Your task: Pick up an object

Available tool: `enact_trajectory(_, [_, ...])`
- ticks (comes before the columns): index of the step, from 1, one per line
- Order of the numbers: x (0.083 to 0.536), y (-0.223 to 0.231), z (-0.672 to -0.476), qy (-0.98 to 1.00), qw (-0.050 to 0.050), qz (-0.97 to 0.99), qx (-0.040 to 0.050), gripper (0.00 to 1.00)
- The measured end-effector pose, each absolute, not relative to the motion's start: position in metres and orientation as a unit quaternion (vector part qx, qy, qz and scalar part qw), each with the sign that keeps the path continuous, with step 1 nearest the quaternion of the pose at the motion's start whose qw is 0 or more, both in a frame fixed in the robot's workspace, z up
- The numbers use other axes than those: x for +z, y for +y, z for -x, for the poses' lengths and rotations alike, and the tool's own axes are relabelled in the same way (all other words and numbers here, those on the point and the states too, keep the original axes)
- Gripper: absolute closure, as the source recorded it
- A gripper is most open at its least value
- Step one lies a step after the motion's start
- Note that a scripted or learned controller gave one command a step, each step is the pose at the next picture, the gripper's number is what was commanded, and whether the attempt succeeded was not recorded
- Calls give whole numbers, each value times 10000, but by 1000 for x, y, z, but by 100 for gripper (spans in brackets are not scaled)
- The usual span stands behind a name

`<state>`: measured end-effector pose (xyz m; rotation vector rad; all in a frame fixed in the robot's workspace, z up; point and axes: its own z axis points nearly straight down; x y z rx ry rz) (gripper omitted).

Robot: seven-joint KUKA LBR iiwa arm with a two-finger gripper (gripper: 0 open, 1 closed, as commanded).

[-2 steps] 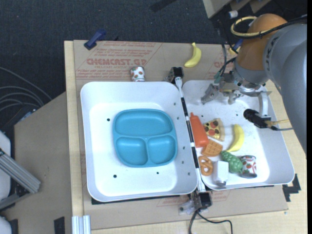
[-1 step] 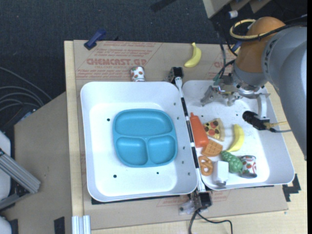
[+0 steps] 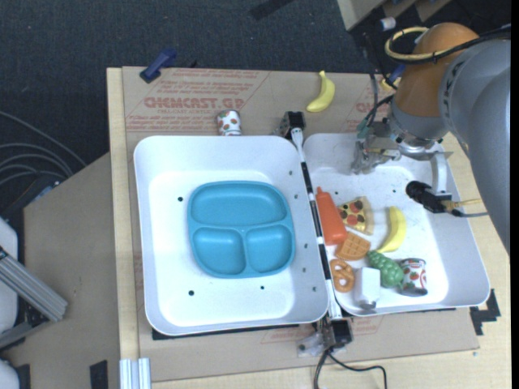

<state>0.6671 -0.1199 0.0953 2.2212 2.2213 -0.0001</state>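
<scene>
I'm hovering my gripper (image 3: 369,156) over the far end of the right bin (image 3: 462,250), nothing between the fingers that I can see, though whether they're spread or closed I can't tell from here. The toys lie nearer the front: orange carrot (image 3: 329,215), pizza slice (image 3: 355,212), banana (image 3: 394,230). Still the approach step, I'd say; next I need to swing forward over one and descend

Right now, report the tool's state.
Tool: over the far end of the right bin, nothing visibly between its tips; open or shut cannot be told from this view.
</scene>
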Motion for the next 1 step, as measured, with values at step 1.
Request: enact_trajectory(1, [95, -120, -667, 7071, -1, -7071, -2, 0])
